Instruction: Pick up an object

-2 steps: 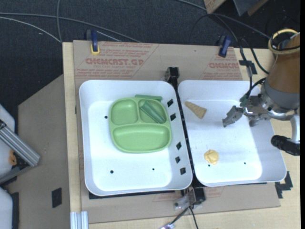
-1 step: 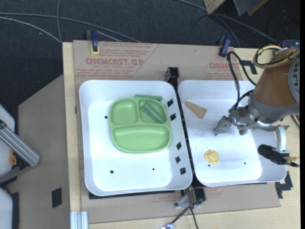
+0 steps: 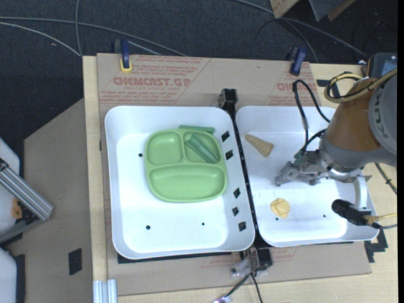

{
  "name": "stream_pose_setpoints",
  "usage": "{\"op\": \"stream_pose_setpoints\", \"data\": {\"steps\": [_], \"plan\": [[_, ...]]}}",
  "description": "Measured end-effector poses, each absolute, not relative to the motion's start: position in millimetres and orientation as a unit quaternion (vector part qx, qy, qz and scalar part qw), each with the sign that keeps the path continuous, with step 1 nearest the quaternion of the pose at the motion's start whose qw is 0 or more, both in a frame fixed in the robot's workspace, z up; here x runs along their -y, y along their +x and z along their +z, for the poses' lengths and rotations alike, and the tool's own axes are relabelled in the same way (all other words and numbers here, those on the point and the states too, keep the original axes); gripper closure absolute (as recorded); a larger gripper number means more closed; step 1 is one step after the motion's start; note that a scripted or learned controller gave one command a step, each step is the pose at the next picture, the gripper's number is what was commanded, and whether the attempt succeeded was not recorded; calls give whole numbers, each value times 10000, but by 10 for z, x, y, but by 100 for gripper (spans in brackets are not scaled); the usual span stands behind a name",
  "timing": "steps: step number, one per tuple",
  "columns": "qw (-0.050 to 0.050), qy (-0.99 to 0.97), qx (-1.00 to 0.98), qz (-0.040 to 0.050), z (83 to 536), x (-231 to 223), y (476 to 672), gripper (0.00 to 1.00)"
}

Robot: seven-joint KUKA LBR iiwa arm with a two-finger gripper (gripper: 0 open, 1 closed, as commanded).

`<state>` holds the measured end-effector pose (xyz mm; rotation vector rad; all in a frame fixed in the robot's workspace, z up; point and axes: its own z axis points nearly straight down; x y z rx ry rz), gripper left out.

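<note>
two loose objects in the right bin (image 3: 353, 233): one yellow lumpy piece (image 3: 280, 207) near the front middle of the bin floor, one tan wedge-shaped piece (image 3: 260, 145) toward the back left part. they lie well apart. the claw (image 3: 282, 178) hangs low in the right bin, between the two pieces, touching neither; nothing sits between its tips, cannot tell whether it is apart or together. one arm (image 3: 360, 131), grey with an orange band, reaches in from the right. left bin (image 3: 120, 188) holds one green divided tray (image 3: 184, 166) with three compartments; one darker green stick-like thing (image 3: 203, 148) lies in the tray's back right compartment. the two white bins sit side by side on the counter (image 3: 170, 68), a brown board with red lettering. two blue clamps at the board's back edge: one left (image 3: 125, 54), one right (image 3: 297, 59).
</note>
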<state>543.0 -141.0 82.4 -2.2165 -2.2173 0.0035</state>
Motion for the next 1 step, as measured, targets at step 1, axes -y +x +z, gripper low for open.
{"op": "stream_pose_setpoints", "data": {"steps": [1], "plan": [[12,-7073,7069,-2,958,1414,5441,100]]}}
